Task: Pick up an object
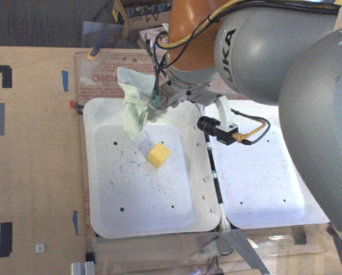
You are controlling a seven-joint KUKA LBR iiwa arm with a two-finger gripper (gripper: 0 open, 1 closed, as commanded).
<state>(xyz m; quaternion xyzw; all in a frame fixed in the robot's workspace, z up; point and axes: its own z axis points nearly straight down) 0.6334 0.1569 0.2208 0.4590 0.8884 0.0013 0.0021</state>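
So in your shot the gripper [154,109] was sitting at the back edge of the left bin [102,211], right up against that pale green cloth [133,105]. The cloth was bunched up and draped over the bin's back rim, part of it hanging into the bin and part lying out on the bench [33,153]. Honestly I couldn't tell whether the fingers were spread or closed, the wrist and cable clutter hid them, and I couldn't tell if any fabric was actually pinched.

The yellow block [158,154] was lying loose on the bin floor, near the gripper but clear of the cloth. The right bin [262,205] sat mostly under the arm [262,44].

If the cloth was your target, my take: you wanted to bite a raised fold rather than a flat bit, close fully, then lift straight up and slow. Limp fabric slips, and a piece hanging over a rim could drag or snag on the edge. If that grab looked iffy, the block was probably the easier pick: rigid, isolated, flat faces to clamp. You'd just have needed to line the fingers up with its sides, since it sat rotated relative to the bin walls.
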